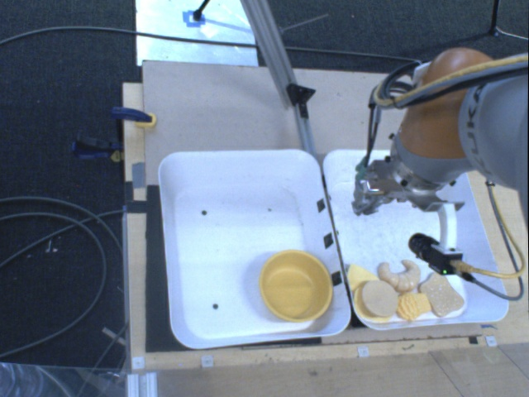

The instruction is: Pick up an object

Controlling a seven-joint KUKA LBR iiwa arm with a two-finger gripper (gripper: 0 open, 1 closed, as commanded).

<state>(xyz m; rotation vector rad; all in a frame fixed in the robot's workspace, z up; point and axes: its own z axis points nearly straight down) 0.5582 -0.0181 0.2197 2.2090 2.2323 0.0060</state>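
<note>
My gripper [366, 198] hangs over the upper left part of the right bin [488, 304], with nothing visible in it. Several toy food pieces lie together along that bin's front edge, well below the gripper: a yellow wedge [358, 275], a round beige disc [379, 301], a curled tan shrimp-like piece [402, 275], a ridged yellow piece [413, 307] and a pale toast slice [442, 296]. A yellow bowl [296, 284] stands upright in the front right corner of the left bin [215, 197].
A black fitting with a yellow cable [431, 252] hangs off the arm just above the food pieces. A grey pole [277, 48] slants down to the gap between the bins. A blue and yellow clamp [124, 118] grips the bench's left edge.
</note>
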